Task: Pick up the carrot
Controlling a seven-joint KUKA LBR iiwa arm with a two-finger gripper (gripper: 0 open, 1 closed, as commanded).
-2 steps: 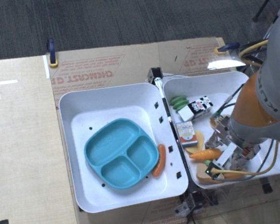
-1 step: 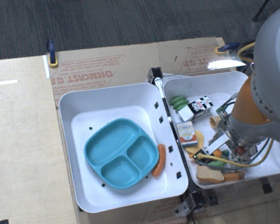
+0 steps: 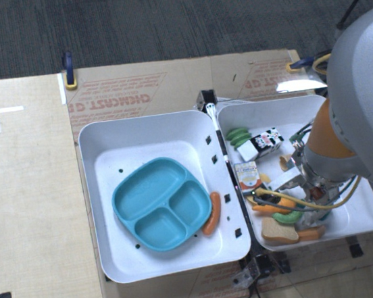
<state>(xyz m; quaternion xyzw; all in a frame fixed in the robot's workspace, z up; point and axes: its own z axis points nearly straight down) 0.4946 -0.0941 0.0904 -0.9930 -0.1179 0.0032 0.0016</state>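
The carrot (image 3: 280,202) is a slim orange piece lying flat and roughly crosswise among other toy foods, just left of the end effector (image 3: 306,187), slightly below it.

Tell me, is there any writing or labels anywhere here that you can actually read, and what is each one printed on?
"CHEMCAST GP", seen upside down in red print, on the brown cardboard sheet under the bins.
Red print on the cardboard behind the right bin: partly covered, unreadable.
Label on the small carton in the right bin: too small to read.
Black and white carton: its markings are blurred, with no legible words.
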